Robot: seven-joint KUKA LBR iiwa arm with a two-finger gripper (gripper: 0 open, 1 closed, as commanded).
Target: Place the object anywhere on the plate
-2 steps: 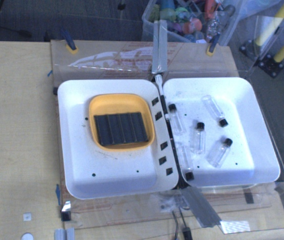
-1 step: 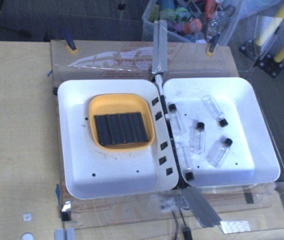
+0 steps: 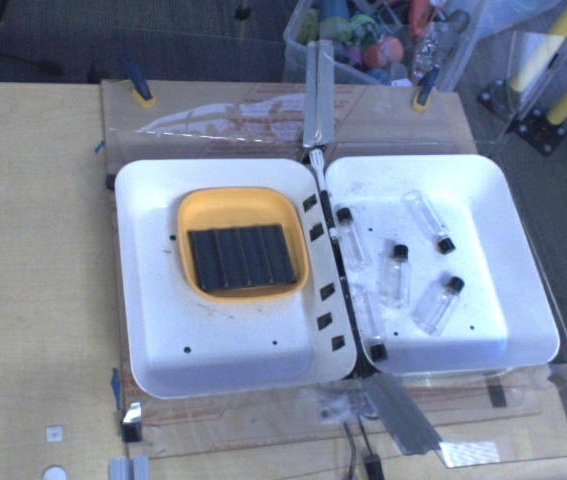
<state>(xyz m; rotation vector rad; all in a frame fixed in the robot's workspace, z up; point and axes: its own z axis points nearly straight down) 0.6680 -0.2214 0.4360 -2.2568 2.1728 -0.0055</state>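
A yellow square plate (image 3: 198, 211) lies in the left white bin (image 3: 153, 318), and a black ribbed rectangular object (image 3: 242, 256) rests flat on it. In the right white bin (image 3: 493, 318) lie several small clear vials with black caps: one at the upper right (image 3: 429, 221), one in the middle (image 3: 396, 273), one at the lower right (image 3: 438, 303), one near the left wall (image 3: 352, 240), and one at the bottom left (image 3: 368, 326).
A grey metal divider strip (image 3: 318, 103) runs between the bins from the back. A clear box of colourful toys (image 3: 383, 18) stands behind the bench. Blue clamps (image 3: 139, 85) hold the cardboard backing. The wooden table (image 3: 33, 268) extends to the left.
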